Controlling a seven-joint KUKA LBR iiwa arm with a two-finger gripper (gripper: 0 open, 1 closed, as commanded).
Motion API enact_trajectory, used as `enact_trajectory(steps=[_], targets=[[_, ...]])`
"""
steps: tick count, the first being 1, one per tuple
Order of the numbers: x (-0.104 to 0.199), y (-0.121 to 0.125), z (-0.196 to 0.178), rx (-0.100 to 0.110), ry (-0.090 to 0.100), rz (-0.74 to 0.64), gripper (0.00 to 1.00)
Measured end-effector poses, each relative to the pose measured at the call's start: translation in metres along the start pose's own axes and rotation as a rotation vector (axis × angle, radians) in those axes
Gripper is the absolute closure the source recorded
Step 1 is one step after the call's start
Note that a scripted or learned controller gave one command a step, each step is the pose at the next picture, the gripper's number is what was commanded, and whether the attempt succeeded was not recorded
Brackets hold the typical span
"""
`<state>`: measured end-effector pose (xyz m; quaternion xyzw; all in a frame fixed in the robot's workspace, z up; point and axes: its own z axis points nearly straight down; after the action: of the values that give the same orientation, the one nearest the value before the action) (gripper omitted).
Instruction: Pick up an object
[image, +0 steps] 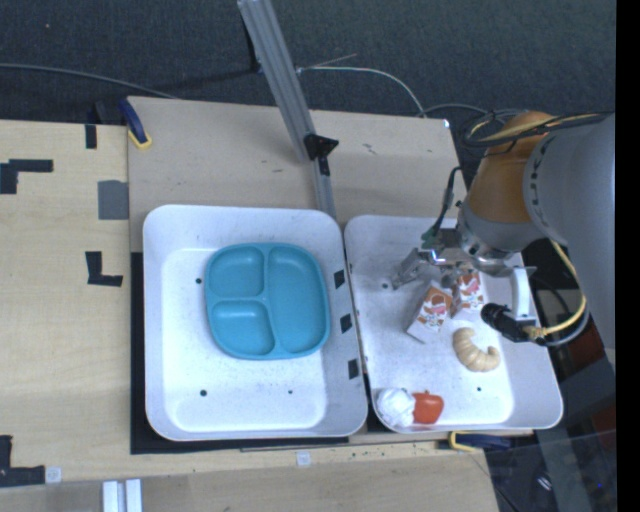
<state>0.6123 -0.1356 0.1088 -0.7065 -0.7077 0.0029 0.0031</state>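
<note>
Hovering low over the right bin (530, 400), the gripper (432, 262) has its fingers spread apart with nothing between them, so the step looks like the approach before a grasp. The small carton (431, 311) lies just at its six o'clock, a croissant (476, 350) at five o'clock, a tomato (428, 407) further down. Next it should shift over the carton, drop and close.

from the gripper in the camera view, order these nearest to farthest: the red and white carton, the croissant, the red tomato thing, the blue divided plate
Measured from the gripper over the right bin:
1. Red and white printed carton, just below it.
2. Tan croissant-shaped pastry, lower right in the same bin.
3. Small red tomato-like object, at that bin's bottom edge.
4. Blue three-compartment plate, in the left bin.
</note>
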Motion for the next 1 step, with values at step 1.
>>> enact_trajectory(steps=[1], targets=[[0.0005,0.0018,-0.0142,-0.006,0.000,-0.001,1.00]])
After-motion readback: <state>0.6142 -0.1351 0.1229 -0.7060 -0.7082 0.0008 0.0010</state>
